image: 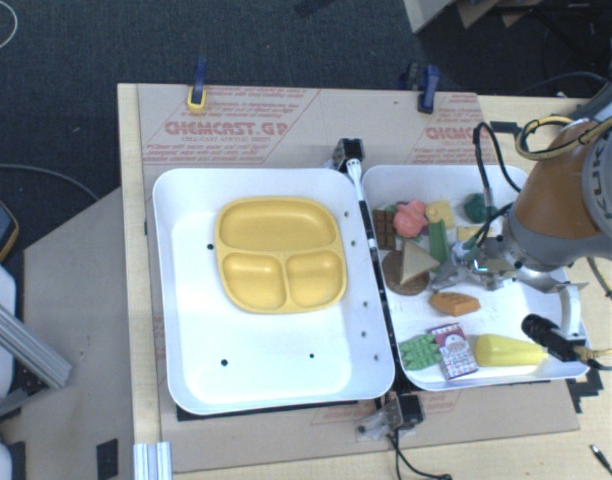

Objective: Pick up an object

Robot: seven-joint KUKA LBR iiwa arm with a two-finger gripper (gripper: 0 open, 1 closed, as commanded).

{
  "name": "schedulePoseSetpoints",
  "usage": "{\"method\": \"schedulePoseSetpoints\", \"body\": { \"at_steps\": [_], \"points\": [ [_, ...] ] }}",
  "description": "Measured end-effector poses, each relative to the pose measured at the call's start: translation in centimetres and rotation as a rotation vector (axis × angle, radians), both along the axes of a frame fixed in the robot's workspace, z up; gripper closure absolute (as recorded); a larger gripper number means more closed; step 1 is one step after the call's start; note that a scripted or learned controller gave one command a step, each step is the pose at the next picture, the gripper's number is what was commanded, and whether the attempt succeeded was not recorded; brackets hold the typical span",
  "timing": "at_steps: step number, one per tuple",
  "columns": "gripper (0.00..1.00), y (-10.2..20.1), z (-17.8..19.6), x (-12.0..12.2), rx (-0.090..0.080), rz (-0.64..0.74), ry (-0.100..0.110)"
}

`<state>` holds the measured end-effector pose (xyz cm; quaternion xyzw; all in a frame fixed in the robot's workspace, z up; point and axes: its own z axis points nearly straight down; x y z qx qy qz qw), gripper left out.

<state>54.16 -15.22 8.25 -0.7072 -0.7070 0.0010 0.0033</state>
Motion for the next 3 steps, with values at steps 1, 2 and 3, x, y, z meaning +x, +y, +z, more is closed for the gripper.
{"method": "schedulePoseSetpoints", "body": {
  "at_steps": [1,2,3],
  "points": [
    [1.00,-0.1,1.3,0.1,-0.003,-0.002,-0.006],
    [1.00,0.1,7.6,0.5,-0.006,0.001,-0.014],
    [1.00,-0.8,12.6,0.2,-0.007,0.000,-0.013]
  ]
}}
